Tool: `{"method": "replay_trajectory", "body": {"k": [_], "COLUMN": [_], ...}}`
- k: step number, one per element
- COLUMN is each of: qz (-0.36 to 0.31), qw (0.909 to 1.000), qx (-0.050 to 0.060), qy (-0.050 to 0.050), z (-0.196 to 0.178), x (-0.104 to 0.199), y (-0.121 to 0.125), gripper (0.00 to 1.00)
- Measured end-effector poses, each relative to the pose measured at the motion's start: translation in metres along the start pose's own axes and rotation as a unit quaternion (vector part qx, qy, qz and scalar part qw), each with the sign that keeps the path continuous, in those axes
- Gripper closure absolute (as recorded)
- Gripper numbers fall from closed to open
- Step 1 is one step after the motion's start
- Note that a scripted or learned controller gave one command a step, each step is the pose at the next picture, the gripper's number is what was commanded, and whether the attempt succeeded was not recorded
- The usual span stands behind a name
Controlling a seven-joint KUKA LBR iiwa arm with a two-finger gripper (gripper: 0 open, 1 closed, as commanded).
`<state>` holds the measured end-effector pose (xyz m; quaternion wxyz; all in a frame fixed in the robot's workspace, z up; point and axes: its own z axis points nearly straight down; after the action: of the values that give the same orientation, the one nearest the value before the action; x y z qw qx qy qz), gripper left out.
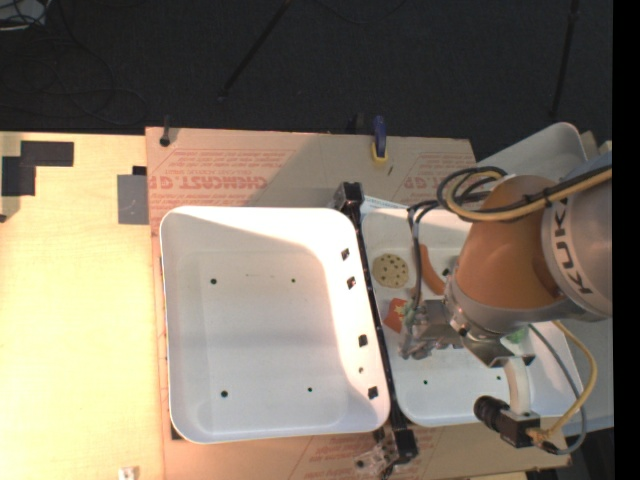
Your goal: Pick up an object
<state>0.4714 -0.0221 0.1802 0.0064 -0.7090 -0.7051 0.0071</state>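
My gripper (417, 340) is low inside the right white bin (440, 408), near its left wall. A small red object (396, 314) lies just to the gripper's upper left, touching or nearly touching it. A tan round disc with holes (391, 267) rests further back in the same bin. An orange curved piece (425, 265) shows beside the disc, partly hidden by the wrist. A bit of green (516, 337) peeks out from under the arm on the right.
The left white bin (200, 408) sits beside the right one, with a black divider (366, 308) between them. Both stand on a cardboard sheet (250, 173). The arm's orange band (505, 253) and its cables cover much of the right bin.
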Motion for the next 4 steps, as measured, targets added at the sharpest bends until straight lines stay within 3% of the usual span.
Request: {"method": "replay_trajectory", "body": {"k": [1, 2, 3, 4], "qz": [-0.006, 0.0, 0.0, -0.005], "qw": [0.9999, 1.0, 1.0, 0.9999], "qx": [-0.015, -0.005, -0.003, -0.015], "qy": [0.002, 0.0, 0.0, 0.001], "z": [-0.141, -0.079, 0.023, -0.112], "x": [0.045, -0.01, -0.062, -0.027], "y": [0.003, 0.001, 0.001, 0.016], "gripper": [1.0, 1.0, 1.0, 1.0]}}
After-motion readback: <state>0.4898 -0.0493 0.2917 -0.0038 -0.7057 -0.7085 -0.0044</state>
